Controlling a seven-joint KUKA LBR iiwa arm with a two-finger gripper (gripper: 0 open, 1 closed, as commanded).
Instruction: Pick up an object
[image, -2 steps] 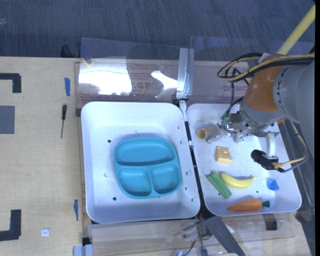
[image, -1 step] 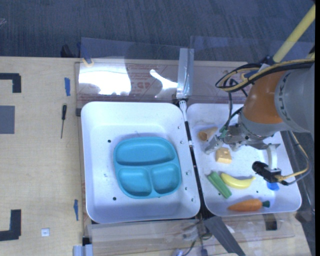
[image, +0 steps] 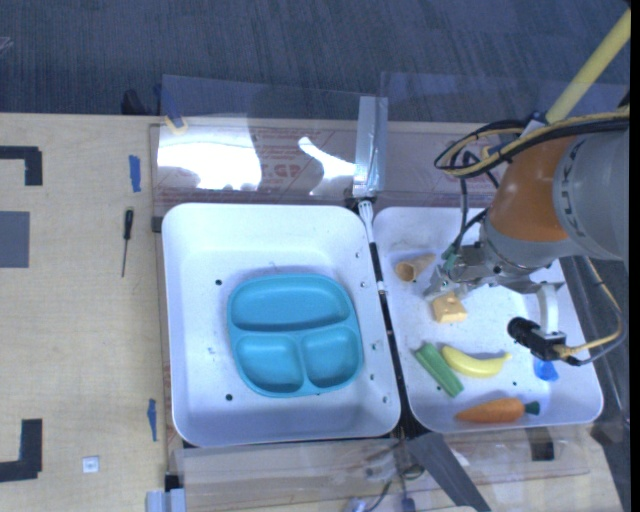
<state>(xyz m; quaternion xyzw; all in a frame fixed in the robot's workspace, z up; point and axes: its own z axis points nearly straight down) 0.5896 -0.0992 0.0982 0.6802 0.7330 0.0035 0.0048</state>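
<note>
From here the gripper (image: 452, 275) sits low in the right bin (image: 500, 322), near its upper left corner, and its tip is too small and too muddled with cabling for me to say whether the jaws are parted or closed; I see nothing between them, so I don't count anything as held. Just at its 6 o'clock lies a yellow block (image: 449, 309), close under the tip, and I can't say whether they touch. That block is my best guess for the target, because the tool points down over it and it lies free of its neighbours. At the gripper's 9 o'clock is a tan piece (image: 405, 270), close to the wall between the bins, which I judge an awkward place for a grasp. Further out, toward 6 o'clock, a banana (image: 476, 362) and a green pod (image: 438, 366) lie just beside each other, so a grab there might catch both. A carrot (image: 490, 410) rests alone by the near wall, and a small blue bit (image: 545, 371) sits at 4 o'clock. The arm (image: 560, 200) comes in from 2 o'clock, bent steeply to keep the wrist above the rim. The left bin (image: 200, 300) holds a blue tray (image: 293, 333), well apart from all this. The pick is not yet done, as I read it.
</note>
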